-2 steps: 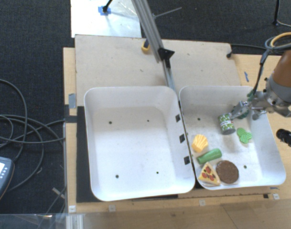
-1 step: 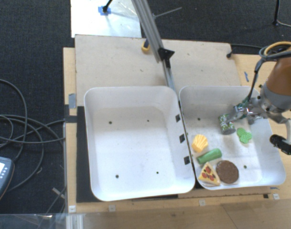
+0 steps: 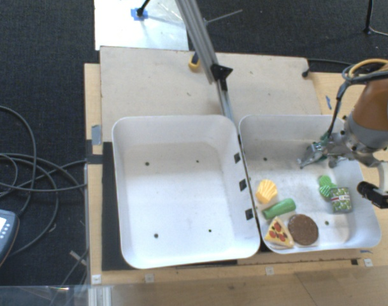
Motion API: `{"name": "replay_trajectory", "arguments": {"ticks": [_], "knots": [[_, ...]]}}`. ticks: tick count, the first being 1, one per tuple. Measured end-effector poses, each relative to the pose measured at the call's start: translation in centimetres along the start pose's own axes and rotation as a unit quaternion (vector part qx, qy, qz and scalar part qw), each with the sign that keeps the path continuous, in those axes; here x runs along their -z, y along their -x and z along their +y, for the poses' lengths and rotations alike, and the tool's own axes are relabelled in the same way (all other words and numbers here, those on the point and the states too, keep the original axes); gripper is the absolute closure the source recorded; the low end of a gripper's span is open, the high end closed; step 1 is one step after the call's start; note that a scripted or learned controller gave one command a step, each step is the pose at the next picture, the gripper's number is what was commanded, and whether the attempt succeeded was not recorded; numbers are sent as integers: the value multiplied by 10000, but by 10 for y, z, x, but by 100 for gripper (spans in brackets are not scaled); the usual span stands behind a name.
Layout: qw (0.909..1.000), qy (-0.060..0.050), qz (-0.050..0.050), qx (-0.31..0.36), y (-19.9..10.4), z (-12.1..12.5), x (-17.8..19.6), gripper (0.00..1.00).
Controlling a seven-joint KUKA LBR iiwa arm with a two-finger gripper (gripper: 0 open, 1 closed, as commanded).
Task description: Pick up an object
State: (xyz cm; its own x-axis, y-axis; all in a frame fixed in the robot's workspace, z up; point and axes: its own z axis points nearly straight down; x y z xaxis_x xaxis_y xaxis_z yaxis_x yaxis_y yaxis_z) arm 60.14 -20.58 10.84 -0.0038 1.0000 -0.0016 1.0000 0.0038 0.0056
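Bench: I see a pale wooden bench [image 3: 155, 81] carrying two shallow white plastic bins side by side, touching along their inner walls.
Left bin: the left white bin [image 3: 127, 132] has nothing for me to pick.
Right bin: the right white bin [image 3: 289, 123] holds all the candidates, gathered toward its near edge, so I judge any pick must happen there.
Arm: the grey arm with the orange band [image 3: 372, 110] comes in over the right bin's right wall.
Gripper: the metal two-finger gripper [image 3: 311, 155] hangs over the bare middle of the right bin, above and apart from the toys; nothing sits between its tips. How its tips stand I cannot tell at this size.
Yellow toy: a small yellow ridged plastic shell shape [image 3: 266, 190] lies against the bin's left wall.
Green toy: a green plastic pod-shaped piece [image 3: 280, 208] lies just beside the yellow one, toward the near edge.
Pizza toy: a triangular toy pizza slice [image 3: 280, 233] rests at the near-left corner.
Brown toy: a round brown disc [image 3: 303, 229] touches the slice's right side.
Can toy: a small green and maroon can-like toy [image 3: 335, 195] lies near the right wall, closest to the gripper; I'd judge it the likeliest target.
Stage: approach, nothing lifted yet.
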Motion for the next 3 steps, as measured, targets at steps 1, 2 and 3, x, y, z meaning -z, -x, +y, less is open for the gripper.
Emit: {"name": "replay_trajectory", "arguments": {"ticks": [1, 2, 3], "knots": [[10000, 5, -2, 5, 0, 0, 9, 100], [10000, 16, -9, 5, 3, 4, 74, 100], [10000, 12, -3, 16, -6, 4, 131, 100]]}}
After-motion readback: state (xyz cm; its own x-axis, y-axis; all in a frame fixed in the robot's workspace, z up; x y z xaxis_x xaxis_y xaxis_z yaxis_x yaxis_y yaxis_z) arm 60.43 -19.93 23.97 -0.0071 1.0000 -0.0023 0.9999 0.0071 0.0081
